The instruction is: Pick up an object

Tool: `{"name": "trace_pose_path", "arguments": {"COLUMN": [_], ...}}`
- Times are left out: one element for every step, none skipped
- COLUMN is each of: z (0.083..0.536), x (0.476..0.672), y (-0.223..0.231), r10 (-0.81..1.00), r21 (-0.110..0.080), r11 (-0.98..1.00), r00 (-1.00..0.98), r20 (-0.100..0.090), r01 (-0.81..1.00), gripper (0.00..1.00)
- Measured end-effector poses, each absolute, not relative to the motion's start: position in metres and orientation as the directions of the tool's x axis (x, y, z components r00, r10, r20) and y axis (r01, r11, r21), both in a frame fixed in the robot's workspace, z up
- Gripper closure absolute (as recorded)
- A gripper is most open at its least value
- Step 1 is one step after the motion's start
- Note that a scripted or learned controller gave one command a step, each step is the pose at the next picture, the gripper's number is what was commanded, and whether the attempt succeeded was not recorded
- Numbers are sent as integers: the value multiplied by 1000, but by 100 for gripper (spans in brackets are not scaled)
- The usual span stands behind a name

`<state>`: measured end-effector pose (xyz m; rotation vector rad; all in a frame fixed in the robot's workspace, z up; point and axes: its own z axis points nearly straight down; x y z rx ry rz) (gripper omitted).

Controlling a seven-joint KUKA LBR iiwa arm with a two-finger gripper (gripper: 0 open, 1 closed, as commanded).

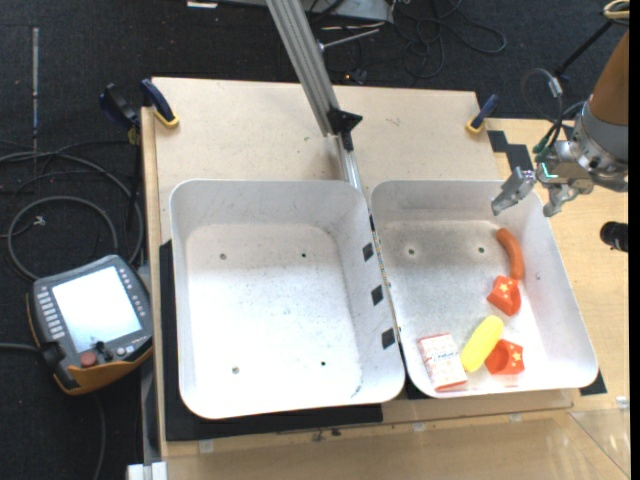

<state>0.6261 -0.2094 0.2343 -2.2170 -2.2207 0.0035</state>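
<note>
Nearest, in the right bin [565, 298], lie one white-and-red carton [441, 360], one yellow piece [481, 342] slanting toward the far right between two red pieces [505, 357], then one orange sausage [512, 253] running near-to-far, and beyond hovers the gripper [533, 197], fingers spread, empty.

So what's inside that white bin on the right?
The right bin holds an orange sausage, two red pieces, a yellow banana-like piece and a small carton.

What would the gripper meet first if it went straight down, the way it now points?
Probably the upper end of the sausage in the right bin, or the bin's floor beside it; the open gripper hangs above, and depth is unclear.
</note>
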Motion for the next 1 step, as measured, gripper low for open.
{"name": "trace_pose_path", "arguments": {"z": [237], "x": [627], "y": [-209], "r10": [1000], "r21": [0], "r11": [4], "r00": [-4], "r20": [-1], "r01": [1000], "gripper": [0]}}
